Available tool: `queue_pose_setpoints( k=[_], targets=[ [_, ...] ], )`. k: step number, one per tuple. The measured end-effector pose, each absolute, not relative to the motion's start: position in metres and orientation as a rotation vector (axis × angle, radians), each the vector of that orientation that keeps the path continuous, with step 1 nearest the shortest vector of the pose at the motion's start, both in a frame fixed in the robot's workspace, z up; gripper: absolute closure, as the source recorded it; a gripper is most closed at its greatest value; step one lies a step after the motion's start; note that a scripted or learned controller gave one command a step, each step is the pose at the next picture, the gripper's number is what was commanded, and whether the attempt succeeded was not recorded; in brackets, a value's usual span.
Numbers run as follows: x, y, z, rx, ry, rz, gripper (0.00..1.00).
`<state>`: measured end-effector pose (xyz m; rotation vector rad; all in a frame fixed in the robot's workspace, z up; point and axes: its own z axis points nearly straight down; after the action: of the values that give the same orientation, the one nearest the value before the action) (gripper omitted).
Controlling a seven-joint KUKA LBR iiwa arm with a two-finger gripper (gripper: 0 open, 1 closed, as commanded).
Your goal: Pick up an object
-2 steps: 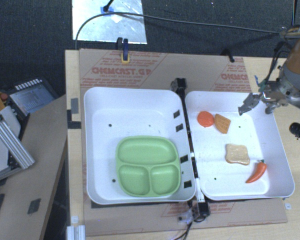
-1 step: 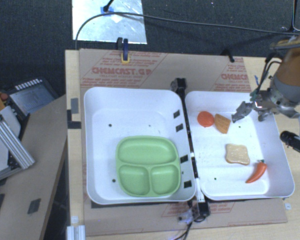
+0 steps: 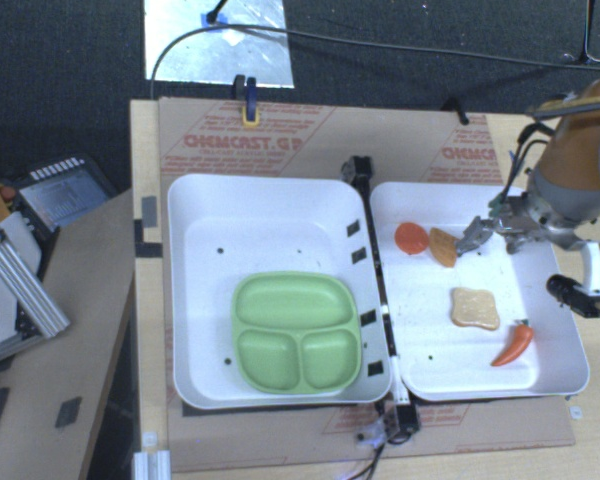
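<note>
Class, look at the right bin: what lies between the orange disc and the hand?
In the camera view, a tan wedge-shaped piece lies between the orange disc and the hand.

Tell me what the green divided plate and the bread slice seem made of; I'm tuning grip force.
Green divided plate: probably moulded plastic, smooth with a soft sheen and rounded compartment ridges. Bread slice: likely a plastic or foam toy, matte tan with a uniform pale face; the view leaves it open.

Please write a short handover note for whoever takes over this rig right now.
Gripper: low in the right white bin, its tip at the tan-orange food piece; whether it is open or shut cannot be told.
Same bin: round orange-red tomato-like toy, beige toast slice, orange-red chili pepper.
Left white bin: green three-compartment plate.
Done: nothing visibly lifted.
Left: grasp and raise one object.
</note>
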<state>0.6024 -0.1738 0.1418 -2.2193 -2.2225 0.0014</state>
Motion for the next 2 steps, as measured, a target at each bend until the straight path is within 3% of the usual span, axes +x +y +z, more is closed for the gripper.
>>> queue_pose_setpoints(
  k=[1, 2],
  targets=[
    [0.602, -0.173, 0.090, -2.218, -2.222, 0.002, 0.00],
    [0.604, -0.174, 0.104, -2.221, -2.227, -0.003, 1.00]
  ],
)
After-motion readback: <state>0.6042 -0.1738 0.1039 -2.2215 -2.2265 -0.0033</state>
